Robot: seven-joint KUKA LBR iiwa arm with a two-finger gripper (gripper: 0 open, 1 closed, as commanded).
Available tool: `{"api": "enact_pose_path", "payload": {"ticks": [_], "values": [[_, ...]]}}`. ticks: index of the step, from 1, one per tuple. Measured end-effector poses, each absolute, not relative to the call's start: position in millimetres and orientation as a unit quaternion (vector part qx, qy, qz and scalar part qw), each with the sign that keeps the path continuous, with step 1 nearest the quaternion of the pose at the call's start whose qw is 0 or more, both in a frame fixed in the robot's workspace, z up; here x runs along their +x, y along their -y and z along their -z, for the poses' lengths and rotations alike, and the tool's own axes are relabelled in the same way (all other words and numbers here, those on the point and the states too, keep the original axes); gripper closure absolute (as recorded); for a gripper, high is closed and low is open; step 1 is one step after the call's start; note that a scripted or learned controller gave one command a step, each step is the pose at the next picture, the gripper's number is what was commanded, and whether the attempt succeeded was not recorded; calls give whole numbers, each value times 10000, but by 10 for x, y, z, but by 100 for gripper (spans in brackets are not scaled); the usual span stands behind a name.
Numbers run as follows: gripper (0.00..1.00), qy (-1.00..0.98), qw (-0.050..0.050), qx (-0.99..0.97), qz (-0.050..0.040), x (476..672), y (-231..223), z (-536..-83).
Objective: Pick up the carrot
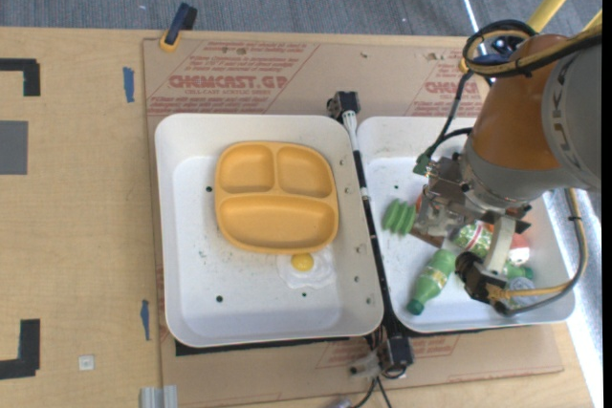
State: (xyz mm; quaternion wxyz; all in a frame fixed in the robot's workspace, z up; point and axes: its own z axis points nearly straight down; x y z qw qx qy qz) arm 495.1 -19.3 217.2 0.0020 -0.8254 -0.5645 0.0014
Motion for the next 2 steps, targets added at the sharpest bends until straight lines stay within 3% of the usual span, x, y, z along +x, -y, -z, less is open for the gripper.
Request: {"api": "enact_pose_path", "payload": {"ticks": [1, 2], "values": [[100, 5687, -9, -8225, 0, 4796, 782, -2576], [100, 5893, 15, -8079, -9, 4910, 140, -2104]]}}
